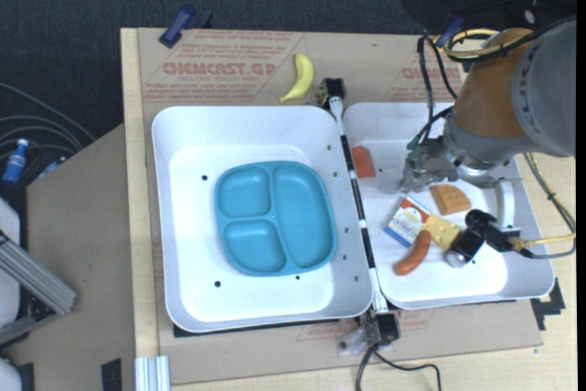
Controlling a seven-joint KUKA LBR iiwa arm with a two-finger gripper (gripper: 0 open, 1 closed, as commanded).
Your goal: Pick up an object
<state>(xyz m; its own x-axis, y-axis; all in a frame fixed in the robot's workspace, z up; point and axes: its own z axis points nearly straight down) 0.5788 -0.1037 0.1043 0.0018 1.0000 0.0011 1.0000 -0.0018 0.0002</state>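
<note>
Light wooden table [229,59] w/ red print across its far strip. Two shallow white plastic bins side by side on it: left bin [179,197], right bin [494,284], rims touching. Small yellow plastic banana [298,79] lies at far edge, near middle.

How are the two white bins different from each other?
The left bin holds one thing, a blue divided plate; the right bin holds several small items, among them a hot dog and a toast-like piece. The arm hangs over the right bin, not the left bin. Both are shallow, white and sit side by side.
</note>
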